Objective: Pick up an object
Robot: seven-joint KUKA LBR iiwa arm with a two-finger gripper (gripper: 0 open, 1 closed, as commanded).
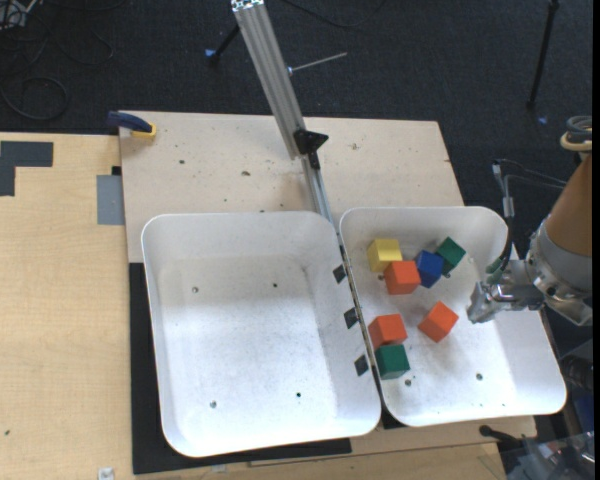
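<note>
On the left, the desk [40,268] shows pale wood with a few grey patches, and a small blue and yellow clamp [132,124] sits at the far edge of the lighter board behind the bins. The left bin [180,408] lies on that board, white and shallow. A slanted aluminium bar [270,63] runs from the far side down to the seam between the two bins.

The right bin [480,393] holds seven blocks, all in its left and far part. Nearest the seam, an orange block [386,328] touches a green block [392,360] just nearer the camera. Farther back sits a yellow block [384,254], with a red-orange block [402,277] touching its near right corner. A blue block [430,267] lies just right of that one, and a dark green block [450,253] touches the blue one on its far right side. A lone orange block [438,321] lies apart from these, near the middle of the bin.

The arm [570,228] reaches in from the right, its wrist bent down over the bin's right rim. The pincer [480,303] hangs low inside the right bin, just right of the lone orange block and apart from it. Nothing is seen between its fingers, but whether they stand apart or together cannot be told from this angle.
</note>
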